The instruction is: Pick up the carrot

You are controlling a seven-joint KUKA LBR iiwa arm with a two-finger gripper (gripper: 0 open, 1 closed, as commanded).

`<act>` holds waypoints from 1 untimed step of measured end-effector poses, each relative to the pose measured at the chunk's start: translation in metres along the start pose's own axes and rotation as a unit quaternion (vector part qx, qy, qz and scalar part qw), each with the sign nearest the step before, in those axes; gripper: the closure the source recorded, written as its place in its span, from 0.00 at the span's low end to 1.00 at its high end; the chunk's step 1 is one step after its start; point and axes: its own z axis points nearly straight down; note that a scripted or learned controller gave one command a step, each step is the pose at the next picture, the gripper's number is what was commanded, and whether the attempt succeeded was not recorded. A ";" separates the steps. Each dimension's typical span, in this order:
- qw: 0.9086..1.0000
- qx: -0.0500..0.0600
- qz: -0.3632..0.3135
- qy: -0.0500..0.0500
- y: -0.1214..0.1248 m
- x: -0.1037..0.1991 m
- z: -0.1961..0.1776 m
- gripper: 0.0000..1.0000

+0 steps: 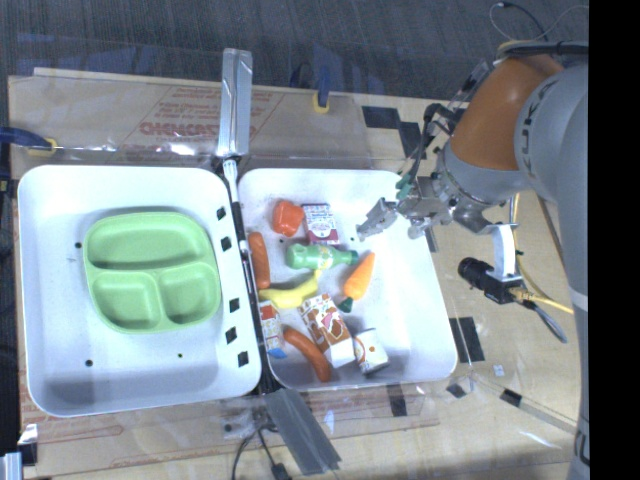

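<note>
Just claw [378, 219] above carrot [359, 274]

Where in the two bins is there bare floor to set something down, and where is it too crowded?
Bare: left bin floor surrounding the green tray, widest along its near edge. Right bin: the strip right of the carrot, below the gripper. Crowded: the right bin's left half, where banana, green bottle, sausages and cartons pack together.
</note>
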 end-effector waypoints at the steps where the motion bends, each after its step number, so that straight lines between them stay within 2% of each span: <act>1: 0.999 -0.007 0.040 -0.002 0.007 -0.021 0.100 0.00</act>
